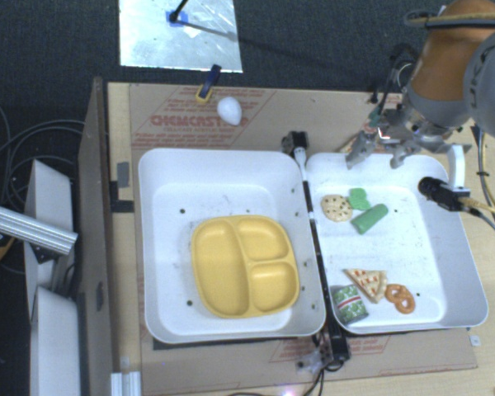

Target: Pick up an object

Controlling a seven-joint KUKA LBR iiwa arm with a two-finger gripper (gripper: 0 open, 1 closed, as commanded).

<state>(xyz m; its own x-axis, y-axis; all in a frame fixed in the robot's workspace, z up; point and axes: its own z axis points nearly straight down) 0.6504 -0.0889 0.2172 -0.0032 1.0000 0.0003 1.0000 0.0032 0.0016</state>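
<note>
Arm (458, 64) partly cut off at frame edge

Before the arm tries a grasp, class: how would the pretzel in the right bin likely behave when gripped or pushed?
The pretzel lies flat and thin, so it would probably slide across the bin rather than roll. It looks small, likely light. Its open loops suggest it may be awkward to pinch.

In the right bin (458, 246), bare floor runs from 12 down through 3 to 5 o'clock. The cookie (337, 208) and green pieces (367, 213) crowd 10 o'clock; pizza slice (366, 282), pretzel (401, 297) and packet (347, 303) block 7 o'clock.
</note>
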